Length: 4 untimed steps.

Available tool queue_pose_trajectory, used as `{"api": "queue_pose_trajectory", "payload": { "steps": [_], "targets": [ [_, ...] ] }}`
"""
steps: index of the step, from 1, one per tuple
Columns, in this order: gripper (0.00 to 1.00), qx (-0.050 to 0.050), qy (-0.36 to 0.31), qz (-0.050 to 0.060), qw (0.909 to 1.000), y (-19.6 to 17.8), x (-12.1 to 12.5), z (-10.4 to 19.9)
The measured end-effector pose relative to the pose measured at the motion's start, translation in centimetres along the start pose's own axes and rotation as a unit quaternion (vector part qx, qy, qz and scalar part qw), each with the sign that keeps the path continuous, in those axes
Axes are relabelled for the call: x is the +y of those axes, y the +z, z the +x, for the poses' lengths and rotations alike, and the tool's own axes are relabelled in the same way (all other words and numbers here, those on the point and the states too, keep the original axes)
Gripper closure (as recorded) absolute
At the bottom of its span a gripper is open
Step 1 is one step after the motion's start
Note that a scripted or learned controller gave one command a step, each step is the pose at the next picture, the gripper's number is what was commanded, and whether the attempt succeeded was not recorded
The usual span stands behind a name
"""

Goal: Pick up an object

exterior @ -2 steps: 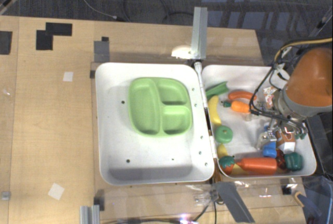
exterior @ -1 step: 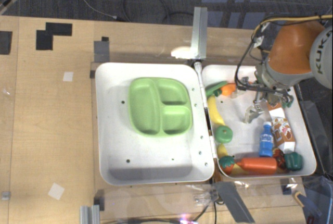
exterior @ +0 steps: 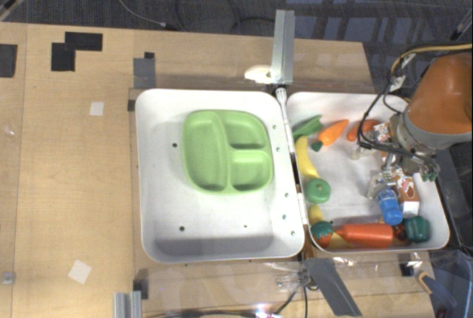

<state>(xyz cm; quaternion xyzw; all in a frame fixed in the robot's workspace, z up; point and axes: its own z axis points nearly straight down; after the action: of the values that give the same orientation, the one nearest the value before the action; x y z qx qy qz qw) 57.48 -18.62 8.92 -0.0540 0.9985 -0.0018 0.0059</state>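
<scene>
Jaws (exterior: 386, 180) low in right bin (exterior: 347, 161), over its right half; spread or pinched, cannot tell. Blue bottle (exterior: 389, 207) just below them. Red pepper (exterior: 366, 234) along the near wall, carrot (exterior: 332, 132) and banana (exterior: 304, 158) to the left. Left bin (exterior: 155, 161) holds green tray (exterior: 225, 151). Bins sit on counter (exterior: 66, 183).

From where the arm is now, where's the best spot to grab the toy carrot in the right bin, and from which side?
Likely best at the thick orange middle of the toy carrot, coming straight down from above. It lies flat and slanted on the floor of the right bin, with bare floor on its long sides, so fingers set across its width should fit. Its green-tipped end near the green pepper is narrower and more crowded.
</scene>
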Motion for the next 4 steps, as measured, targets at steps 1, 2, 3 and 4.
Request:
{"api": "queue_pose_trajectory", "payload": {
  "steps": [1, 2, 3, 4],
  "targets": [
    [0.00, -0.002, -0.038, 0.000, 0.9993, -0.2, 1.0, 4.5],
    [0.00, -0.002, -0.045, -0.002, 0.9990, 0.0, 5.7, -4.3],
    [0.00, -0.002, -0.094, 0.000, 0.9955, -0.1, 4.7, 1.0],
    [0.00, -0.006, -0.213, 0.002, 0.9770, -0.3, 6.6, 6.0]
  ]
}}
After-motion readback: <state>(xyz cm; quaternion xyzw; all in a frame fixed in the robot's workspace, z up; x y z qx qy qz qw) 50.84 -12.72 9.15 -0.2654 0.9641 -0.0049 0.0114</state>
